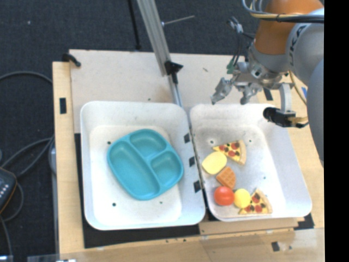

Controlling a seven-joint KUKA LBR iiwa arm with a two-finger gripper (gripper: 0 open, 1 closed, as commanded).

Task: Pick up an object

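Toy food (pixel 235 174): glossy plastic wedges, rounds, clustered; gripper (pixel 234 94) spread wide, holding nothing.

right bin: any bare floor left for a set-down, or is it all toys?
Right bin: bare floor along the right side and the far end beyond the pizza slice. Crowded from there to the near-left corner: yellow piece, waffle, tomato, lemon, second pizza slice. Left bin: just margins around the blue tray.

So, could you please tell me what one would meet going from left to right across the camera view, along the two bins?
Left bin → blue divided plate → right bin holding yellow piece → upper pizza slice → lower pizza slice.
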